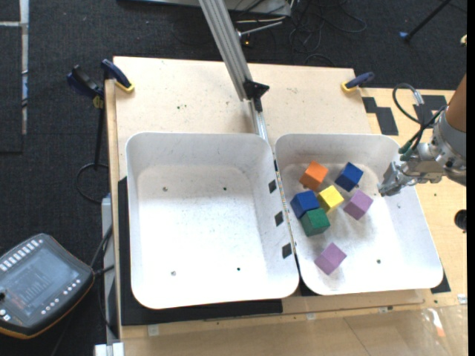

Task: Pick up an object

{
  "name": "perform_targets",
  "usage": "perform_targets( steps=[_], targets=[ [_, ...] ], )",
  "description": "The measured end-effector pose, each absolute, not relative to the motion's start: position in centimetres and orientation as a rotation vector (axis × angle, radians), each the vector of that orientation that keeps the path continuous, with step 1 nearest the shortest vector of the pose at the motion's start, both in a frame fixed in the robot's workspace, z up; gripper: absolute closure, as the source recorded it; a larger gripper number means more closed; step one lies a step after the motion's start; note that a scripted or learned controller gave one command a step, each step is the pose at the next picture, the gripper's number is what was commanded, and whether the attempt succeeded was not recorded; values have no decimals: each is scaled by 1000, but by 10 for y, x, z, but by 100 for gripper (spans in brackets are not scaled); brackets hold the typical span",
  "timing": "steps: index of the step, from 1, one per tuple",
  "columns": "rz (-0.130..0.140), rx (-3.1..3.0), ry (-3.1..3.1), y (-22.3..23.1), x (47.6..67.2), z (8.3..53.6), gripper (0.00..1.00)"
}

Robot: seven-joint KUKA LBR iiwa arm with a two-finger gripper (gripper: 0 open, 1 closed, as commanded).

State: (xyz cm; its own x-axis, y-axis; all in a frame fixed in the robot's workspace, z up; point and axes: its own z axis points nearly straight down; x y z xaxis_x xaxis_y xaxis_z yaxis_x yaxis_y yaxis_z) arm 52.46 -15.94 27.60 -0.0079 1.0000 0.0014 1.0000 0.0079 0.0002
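Pincer (387, 188) just right of pale purple cube (358, 204), grip state impossible to tell; best lowered squarely over that cube, clear of yellow cube (331, 197).

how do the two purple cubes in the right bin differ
The upper purple cube sits at the edge of the cluster, close beside the yellow cube; the lower purple cube lies alone, apart from the others, nearer the bin's front. The upper one is also much nearer the gripper. Both look alike in colour and size, and both rest on the floor of the right bin.
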Motion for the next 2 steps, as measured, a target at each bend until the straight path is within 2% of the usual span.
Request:
perform_targets(
  steps=[2],
  targets=[
    [-2, -2210, -2230, -48, 529, 276, 100]
  ],
)
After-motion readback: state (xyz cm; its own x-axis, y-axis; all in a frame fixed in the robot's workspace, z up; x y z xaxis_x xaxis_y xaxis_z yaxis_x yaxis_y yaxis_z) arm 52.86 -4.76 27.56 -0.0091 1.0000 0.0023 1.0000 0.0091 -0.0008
